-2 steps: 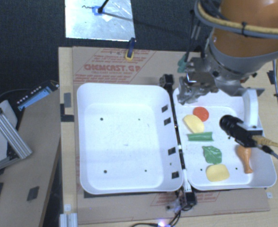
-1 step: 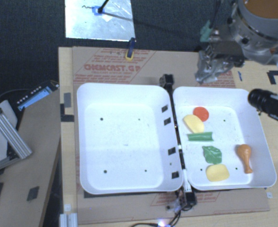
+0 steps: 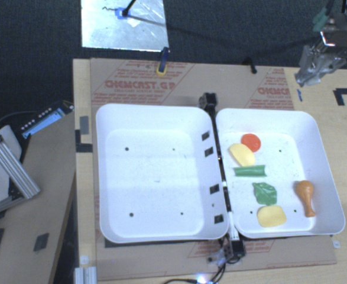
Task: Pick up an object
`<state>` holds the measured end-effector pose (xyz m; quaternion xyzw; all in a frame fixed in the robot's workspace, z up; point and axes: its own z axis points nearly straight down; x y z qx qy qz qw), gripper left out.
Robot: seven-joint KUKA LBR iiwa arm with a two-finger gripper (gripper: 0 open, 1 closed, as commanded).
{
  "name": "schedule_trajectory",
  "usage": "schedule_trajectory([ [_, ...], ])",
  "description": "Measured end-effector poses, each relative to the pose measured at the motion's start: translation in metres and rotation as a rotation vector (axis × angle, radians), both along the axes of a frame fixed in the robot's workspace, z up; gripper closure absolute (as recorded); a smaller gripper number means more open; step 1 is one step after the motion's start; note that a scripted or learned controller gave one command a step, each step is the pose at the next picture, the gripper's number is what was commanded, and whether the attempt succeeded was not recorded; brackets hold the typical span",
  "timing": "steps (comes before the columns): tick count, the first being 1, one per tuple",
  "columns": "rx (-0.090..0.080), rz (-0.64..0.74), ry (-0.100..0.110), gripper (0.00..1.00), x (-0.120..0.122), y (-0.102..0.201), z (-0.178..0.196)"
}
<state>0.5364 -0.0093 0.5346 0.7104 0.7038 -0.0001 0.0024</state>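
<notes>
The right bin (image 3: 315, 136) holds several toy foods. A red round piece (image 3: 250, 141) lies near its back, with a pale yellow piece (image 3: 242, 154) just in front of it. A green pod (image 3: 249, 170) and a green leafy piece (image 3: 265, 192) sit mid-bin. A yellow lemon-like piece (image 3: 271, 216) rests near the front wall. A brown drumstick (image 3: 305, 196) lies on the right side. My gripper (image 3: 318, 61) hangs high at the upper right, beyond the bin's back edge, well away from all the pieces.
The left bin (image 3: 111, 129) sits beside the right one, joined by a black clip strip (image 3: 219, 170). A yellow and blue clamp (image 3: 162, 64) stands at the back of the cardboard base. A silver sheet (image 3: 123, 16) lies on the floor behind.
</notes>
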Motion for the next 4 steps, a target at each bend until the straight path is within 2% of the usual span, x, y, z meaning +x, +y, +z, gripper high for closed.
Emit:
schedule_trajectory([
  [1, -0.001, 0.006, -0.001, 1.0, 0.096, -0.056, -0.001],
  [2, 0.004, 0.008, 0.001, 1.0, 0.024, -0.068, 0.002],
  [3, 0.0, 0.004, 0.003, 1.0, 0.059, -0.145, -0.035],
  [4, 0.001, 0.009, -0.004, 1.0, 0.019, -0.152, 0.004],
])
